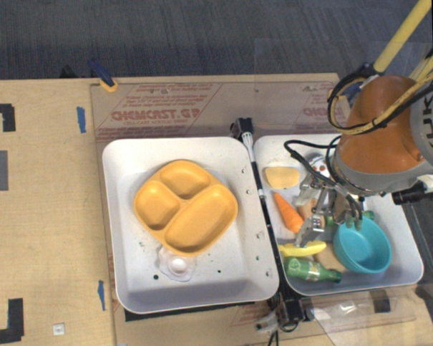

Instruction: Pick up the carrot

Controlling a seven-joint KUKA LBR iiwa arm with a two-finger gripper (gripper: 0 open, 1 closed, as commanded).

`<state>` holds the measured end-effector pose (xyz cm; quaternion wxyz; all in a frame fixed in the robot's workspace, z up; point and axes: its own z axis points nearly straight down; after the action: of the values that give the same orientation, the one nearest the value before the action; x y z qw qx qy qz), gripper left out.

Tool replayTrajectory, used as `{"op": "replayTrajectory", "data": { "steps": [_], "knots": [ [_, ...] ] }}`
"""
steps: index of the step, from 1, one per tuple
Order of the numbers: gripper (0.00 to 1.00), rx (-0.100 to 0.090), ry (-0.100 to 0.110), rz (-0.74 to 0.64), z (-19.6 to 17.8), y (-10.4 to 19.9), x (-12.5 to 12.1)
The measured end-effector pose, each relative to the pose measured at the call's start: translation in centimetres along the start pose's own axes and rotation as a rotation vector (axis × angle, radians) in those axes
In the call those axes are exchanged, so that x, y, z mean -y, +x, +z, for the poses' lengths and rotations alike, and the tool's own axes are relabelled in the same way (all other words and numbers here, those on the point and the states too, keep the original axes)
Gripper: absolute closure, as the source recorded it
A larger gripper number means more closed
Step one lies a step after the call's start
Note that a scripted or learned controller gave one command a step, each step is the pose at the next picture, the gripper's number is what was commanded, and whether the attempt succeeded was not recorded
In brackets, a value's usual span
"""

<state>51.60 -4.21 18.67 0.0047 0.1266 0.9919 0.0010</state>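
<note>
Arm (383,136): enters from right, over right bin (411,271) | Gripper (313,225): low in bin, fingers spread, nothing between them | Carrot (289,211): on bin floor by left wall, just left of gripper | Nearby: banana (303,250), green bottle (312,270), blue bowl (363,247) | Left bin (126,230): yellow divided plate (186,204)

A yellow three-compartment plate (186,214) sits in the left white bin (126,230). The right bin (407,268) holds a blue bowl (363,247), a banana (302,250) and a green bottle (312,270).
</note>
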Motion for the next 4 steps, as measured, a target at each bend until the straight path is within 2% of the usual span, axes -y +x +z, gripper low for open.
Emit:
{"op": "replayTrajectory", "data": {
  "steps": [1, 2, 3, 4],
  "knots": [
    [0.00, -0.002, 0.002, 0.142, 0.2, -1.5, -1.5],
    [0.00, -0.001, 0.004, 0.266, 0.8, -10.1, 2.7],
    [0.00, 0.027, -0.005, 0.237, 7.4, -7.5, 4.0],
    [0.00, 0.018, -0.005, 0.388, 8.2, -8.7, 3.2]
  ]
}}
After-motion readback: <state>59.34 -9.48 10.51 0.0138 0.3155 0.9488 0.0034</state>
